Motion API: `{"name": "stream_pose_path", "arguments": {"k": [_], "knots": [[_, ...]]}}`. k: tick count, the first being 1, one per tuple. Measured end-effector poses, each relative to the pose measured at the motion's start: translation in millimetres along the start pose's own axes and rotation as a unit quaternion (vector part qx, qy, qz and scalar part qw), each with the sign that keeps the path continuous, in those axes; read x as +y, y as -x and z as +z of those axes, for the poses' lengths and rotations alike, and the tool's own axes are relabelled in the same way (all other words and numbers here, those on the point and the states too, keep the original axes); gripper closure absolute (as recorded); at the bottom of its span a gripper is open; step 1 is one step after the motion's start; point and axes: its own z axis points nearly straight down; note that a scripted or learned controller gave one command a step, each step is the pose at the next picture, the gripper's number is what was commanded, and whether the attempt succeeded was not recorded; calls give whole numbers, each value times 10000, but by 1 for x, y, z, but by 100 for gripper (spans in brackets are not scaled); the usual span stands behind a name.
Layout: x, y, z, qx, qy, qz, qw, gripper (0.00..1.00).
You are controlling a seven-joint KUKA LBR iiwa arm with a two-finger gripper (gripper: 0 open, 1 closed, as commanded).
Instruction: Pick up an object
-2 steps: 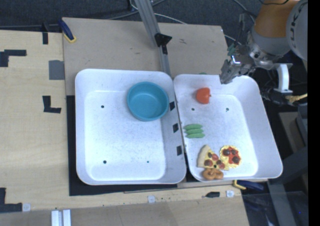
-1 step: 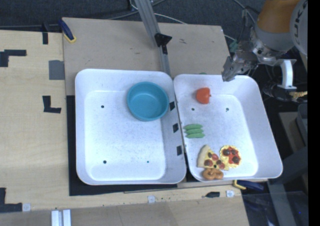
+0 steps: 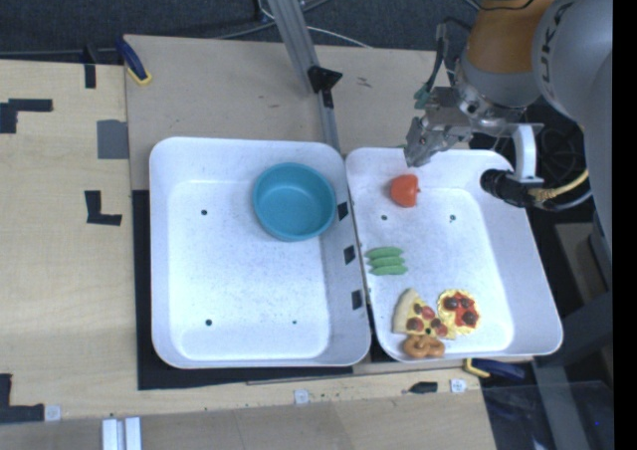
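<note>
Though near, hand (image 3: 418, 152) above tomato (image 3: 403, 189)

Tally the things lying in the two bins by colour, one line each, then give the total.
Blue: 1, the bowl in the left bin
Red: 1, the tomato in the right bin
Green: 1, the pea pods
Mixed yellow and red: 2, the pizza slices
Total: 5
</note>
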Motion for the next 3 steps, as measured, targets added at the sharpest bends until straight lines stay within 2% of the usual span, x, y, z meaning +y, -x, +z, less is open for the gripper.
{"name": "stream_pose_path", "arguments": {"k": [2, 3], "knots": [[20, -118, 6, -1, 2, -4, 10000, 100], [29, -166, 4, 0, 6, 0, 10000, 100]]}}
